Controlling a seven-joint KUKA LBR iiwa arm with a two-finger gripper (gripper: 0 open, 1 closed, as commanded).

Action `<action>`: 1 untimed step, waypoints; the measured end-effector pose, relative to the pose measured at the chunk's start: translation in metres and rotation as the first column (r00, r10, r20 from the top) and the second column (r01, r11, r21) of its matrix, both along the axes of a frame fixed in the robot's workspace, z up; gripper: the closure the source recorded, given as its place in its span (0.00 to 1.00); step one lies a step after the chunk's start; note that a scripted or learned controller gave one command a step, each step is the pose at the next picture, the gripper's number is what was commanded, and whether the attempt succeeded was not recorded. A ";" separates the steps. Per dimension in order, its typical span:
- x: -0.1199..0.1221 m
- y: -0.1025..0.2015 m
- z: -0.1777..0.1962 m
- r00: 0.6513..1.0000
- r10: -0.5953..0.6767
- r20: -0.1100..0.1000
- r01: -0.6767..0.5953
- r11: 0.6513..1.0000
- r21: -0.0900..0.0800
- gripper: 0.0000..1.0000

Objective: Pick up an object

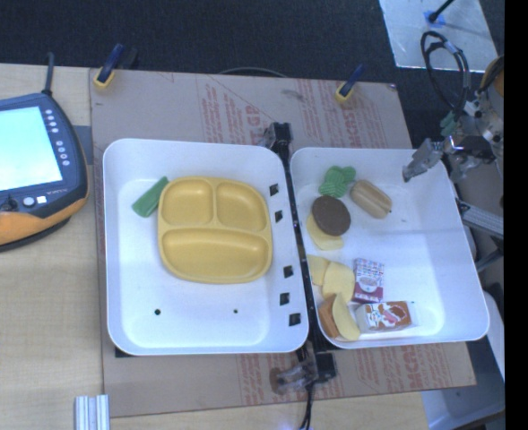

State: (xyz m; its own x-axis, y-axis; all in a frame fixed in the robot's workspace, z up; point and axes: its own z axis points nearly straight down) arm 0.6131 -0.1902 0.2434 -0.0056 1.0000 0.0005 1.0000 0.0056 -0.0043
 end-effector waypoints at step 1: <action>-0.039 0.051 -0.138 1.000 0.003 -0.009 -0.003 1.000 0.004 0.00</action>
